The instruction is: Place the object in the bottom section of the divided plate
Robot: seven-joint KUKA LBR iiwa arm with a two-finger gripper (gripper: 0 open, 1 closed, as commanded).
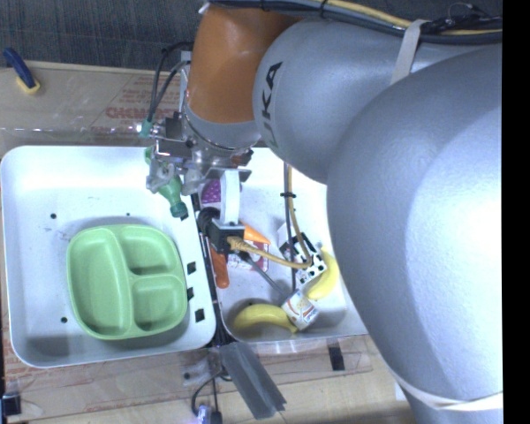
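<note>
My gripper [172,188] hangs above the left bin [18,237], clamping a small green object [176,203]; it looks light, rigid, slippery, best pinched mid-body.

I read dark letters "KA" on grey arm housing [353,104], running vertically beside orange band [234,60]; rest of word curves out of my sight. Faint reddish print on clear sheet [115,104] over bench behind bins, too washed out for me to read. Small label on bottle [300,309] near banana [261,318], illegible. No numbers legible anywhere.
</note>
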